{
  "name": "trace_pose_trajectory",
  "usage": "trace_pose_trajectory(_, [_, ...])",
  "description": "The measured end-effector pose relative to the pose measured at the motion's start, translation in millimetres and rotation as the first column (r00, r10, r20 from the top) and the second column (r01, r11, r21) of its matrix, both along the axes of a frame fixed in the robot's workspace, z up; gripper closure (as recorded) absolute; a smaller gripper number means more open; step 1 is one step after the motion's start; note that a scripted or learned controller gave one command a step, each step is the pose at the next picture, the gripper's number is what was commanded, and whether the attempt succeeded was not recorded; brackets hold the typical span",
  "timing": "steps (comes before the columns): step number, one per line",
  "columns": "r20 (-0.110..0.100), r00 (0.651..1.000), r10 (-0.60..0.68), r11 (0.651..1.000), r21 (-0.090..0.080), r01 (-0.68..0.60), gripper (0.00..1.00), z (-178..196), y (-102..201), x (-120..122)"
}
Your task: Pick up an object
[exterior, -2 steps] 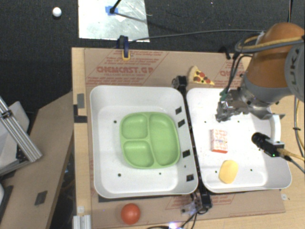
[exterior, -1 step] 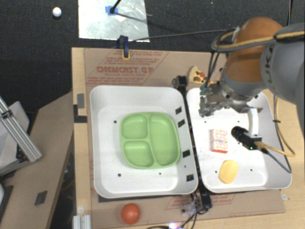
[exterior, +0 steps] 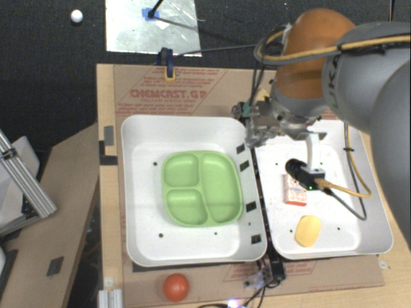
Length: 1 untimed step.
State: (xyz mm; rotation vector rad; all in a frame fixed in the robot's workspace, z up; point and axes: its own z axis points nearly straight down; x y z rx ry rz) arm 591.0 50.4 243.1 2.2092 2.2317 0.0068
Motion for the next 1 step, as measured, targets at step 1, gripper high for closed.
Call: trace_pose_trajectory(1, [-0.001, 1.000, 0.000, 1.000, 0.001, 0.000, 1.00, 1.6, 55.4, 11.1])
